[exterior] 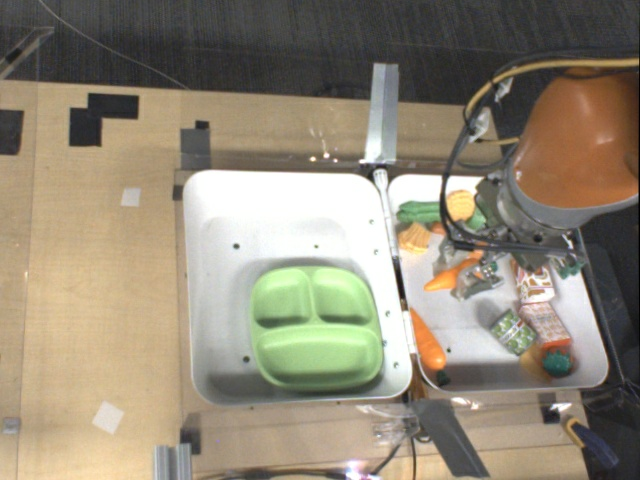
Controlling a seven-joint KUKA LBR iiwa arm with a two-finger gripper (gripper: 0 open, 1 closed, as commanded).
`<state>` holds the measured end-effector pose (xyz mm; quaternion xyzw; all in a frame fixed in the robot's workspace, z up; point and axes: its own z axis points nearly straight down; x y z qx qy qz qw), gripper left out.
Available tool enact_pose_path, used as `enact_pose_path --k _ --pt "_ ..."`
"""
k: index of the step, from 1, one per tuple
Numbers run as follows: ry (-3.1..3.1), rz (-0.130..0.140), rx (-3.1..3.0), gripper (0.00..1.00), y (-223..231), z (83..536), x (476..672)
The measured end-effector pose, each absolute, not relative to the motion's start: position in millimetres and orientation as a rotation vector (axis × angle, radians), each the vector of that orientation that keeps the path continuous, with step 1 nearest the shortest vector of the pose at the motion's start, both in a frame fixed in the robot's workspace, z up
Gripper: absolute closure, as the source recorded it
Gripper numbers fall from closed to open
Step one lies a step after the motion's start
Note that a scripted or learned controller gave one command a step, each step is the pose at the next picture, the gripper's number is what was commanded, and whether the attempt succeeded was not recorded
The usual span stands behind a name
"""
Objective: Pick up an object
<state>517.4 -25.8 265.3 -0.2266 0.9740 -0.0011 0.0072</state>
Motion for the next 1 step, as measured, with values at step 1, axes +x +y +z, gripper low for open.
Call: enact_pose_path --k 1 --pt "3.072 0.003 -0.610 1.00 38.7 262.4 501.9"
